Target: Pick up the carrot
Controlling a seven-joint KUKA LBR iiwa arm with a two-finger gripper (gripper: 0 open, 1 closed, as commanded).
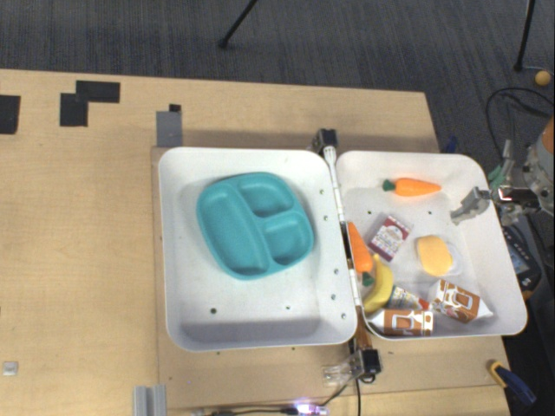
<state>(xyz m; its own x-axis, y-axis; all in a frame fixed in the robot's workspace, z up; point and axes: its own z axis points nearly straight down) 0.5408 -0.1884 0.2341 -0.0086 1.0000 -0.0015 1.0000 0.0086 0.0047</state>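
carrot [413, 186]: i'm seeing it lying near the right bin's [512, 319] far wall
end effector [473, 204]: hovering just right of it, fingers spread, gripping nothing

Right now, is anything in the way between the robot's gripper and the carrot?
Nothing visible is. The carrot lies alone near the far edge of the right bin, and only bare white bin floor lies between it and the gripper at its right.
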